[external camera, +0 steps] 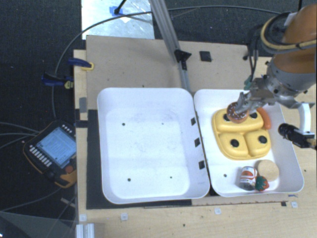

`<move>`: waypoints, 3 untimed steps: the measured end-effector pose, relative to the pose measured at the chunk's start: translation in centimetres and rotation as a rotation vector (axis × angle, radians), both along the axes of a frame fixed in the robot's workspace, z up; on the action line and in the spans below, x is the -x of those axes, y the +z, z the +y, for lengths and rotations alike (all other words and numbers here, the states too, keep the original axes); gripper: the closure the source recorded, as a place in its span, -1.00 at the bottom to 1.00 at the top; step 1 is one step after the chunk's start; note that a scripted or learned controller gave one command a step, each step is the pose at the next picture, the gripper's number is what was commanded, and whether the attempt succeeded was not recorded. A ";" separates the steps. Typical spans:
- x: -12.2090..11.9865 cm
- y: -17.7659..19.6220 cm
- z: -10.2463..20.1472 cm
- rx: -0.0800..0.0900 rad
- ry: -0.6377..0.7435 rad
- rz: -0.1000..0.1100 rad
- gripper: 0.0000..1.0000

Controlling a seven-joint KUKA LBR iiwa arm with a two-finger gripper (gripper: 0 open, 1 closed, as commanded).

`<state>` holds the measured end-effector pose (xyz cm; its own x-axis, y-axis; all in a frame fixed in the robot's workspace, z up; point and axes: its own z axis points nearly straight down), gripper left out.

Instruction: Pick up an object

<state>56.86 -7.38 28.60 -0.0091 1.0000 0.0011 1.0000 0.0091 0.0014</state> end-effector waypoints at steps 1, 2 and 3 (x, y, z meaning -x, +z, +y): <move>0.6 -1.7 5.8 -0.001 0.001 0.000 1.00; 2.0 -4.0 11.2 -0.001 0.001 0.003 1.00; 4.4 -5.0 16.9 -0.001 0.002 0.003 1.00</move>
